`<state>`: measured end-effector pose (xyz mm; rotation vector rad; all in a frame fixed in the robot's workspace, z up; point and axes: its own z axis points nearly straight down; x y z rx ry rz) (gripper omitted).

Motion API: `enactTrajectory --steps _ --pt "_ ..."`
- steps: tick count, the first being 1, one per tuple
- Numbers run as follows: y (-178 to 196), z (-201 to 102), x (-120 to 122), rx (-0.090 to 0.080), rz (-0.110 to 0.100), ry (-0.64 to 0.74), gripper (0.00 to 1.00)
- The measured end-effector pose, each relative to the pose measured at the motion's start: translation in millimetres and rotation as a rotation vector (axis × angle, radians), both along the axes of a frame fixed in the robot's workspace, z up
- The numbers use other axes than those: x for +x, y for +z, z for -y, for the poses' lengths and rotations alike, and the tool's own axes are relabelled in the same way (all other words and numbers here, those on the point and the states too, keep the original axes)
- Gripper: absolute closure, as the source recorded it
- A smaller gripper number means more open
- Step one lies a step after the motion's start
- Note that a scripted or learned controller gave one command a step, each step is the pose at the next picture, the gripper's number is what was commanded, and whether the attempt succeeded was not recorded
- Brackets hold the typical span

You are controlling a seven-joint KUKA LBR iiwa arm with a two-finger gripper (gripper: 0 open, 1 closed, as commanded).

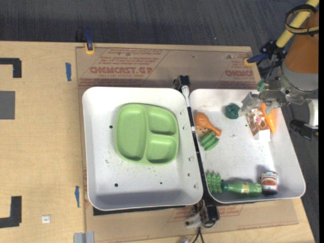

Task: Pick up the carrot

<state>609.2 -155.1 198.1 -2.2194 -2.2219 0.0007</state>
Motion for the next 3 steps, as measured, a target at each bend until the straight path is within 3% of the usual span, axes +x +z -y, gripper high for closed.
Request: enactTrajectory --steps 1,2,3 --pt "-66.7 46.0 20.2 0.002 0.001 0.028 0.00" --pt "-83.4 56.6 46.4 0.038 -0.052 -0.078 0.00" --pt "-108.8 54.2 55.2 0.027 -0.027 0.109 0.00"
